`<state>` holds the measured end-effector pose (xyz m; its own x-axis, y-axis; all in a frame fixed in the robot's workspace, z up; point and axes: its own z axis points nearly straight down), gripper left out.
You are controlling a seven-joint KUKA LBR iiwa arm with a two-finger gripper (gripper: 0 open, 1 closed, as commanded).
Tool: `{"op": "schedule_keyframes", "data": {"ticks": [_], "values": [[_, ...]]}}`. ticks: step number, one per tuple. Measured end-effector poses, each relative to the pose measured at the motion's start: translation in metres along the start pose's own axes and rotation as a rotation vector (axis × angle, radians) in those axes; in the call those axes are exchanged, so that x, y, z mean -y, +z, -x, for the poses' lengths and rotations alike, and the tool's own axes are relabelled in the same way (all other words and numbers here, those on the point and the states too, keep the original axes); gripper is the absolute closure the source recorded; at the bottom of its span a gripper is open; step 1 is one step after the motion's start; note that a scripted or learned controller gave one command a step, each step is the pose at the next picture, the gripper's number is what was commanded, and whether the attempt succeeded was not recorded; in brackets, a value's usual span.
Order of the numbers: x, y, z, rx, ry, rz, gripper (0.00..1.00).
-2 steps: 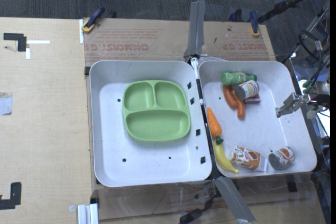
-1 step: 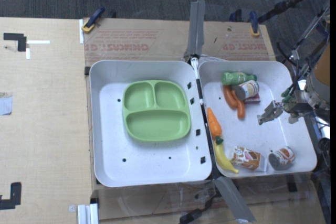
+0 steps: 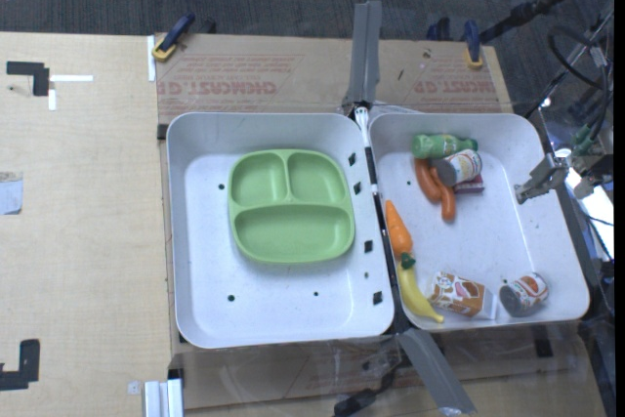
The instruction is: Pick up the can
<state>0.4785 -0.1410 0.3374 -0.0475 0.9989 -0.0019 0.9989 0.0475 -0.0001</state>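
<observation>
Two cans lie in the right bin [image 3: 527,229]. One can [image 3: 460,167], silver-ended with a red and white label, lies on its side near the back, touching a green bottle [image 3: 441,145] and an orange-red sausage-shaped item [image 3: 437,191]. The other can [image 3: 524,293], with an orange and white label, lies in the front right corner. My gripper [image 3: 542,181] hangs at the bin's right rim, to the right of the first can and apart from it. Nothing is seen held in it, and most of the arm is cut off by the view's right edge.
A carrot [image 3: 396,228], a banana [image 3: 416,294] and a small printed box [image 3: 459,295] lie along the right bin's left and front sides. The left bin [image 3: 195,308] holds a green divided plate [image 3: 291,206]. Cables hang at the far right.
</observation>
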Motion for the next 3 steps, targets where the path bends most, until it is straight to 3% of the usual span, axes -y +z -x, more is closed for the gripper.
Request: {"op": "schedule_keyframes", "data": {"ticks": [1, 2, 3], "values": [[0.000, 0.136, 0.034, -0.002, 0.047, -0.003, 0.00], [0.005, 0.222, 0.077, -0.003, -0.071, -0.001, 0.00], [0.005, 0.246, 0.080, -0.003, -0.339, -0.001, 0.00]]}}
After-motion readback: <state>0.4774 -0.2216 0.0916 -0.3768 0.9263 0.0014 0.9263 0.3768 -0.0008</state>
